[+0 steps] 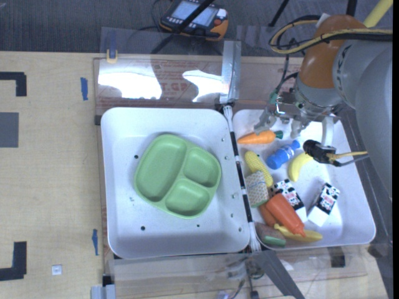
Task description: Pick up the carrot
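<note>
Bins sit on a pale wooden bench above dark floor.

A green divided plate lies in the left bin. In the right bin sit a corn cob, a blue bottle, a banana and two small milk cartons. A handheld device rests on the floor beyond the bench.

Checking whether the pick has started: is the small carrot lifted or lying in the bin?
Lying in the right bin: the small carrot rests flat beside the pincer.
</note>
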Available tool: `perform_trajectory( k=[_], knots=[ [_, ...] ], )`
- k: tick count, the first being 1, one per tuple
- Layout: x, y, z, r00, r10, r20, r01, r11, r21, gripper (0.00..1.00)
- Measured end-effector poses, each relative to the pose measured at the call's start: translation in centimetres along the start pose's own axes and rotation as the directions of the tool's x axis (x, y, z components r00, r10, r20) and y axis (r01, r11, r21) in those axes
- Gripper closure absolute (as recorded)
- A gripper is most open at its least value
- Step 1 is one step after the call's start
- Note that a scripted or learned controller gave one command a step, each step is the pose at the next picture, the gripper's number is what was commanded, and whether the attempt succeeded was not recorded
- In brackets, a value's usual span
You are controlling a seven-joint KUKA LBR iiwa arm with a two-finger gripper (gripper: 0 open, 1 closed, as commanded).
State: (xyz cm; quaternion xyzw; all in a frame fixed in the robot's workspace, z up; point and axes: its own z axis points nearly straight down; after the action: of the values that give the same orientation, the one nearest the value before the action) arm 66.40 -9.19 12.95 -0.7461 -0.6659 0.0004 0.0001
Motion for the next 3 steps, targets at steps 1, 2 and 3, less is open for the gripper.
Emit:
perform_trajectory(
  k=[1,2,3],
  knots=[
    [-0.6,1.2,2.9,0.993,-0.122,-0.003,0.122,0.992,-0.026,0.0],
    [-0.8,0.9,3.0,0.949,-0.316,0.006,0.316,0.949,-0.015,0.0],
    [-0.6,0.5,-2.5,0.9,-0.435,0.003,0.435,0.9,-0.005,0.0]
  ],
)
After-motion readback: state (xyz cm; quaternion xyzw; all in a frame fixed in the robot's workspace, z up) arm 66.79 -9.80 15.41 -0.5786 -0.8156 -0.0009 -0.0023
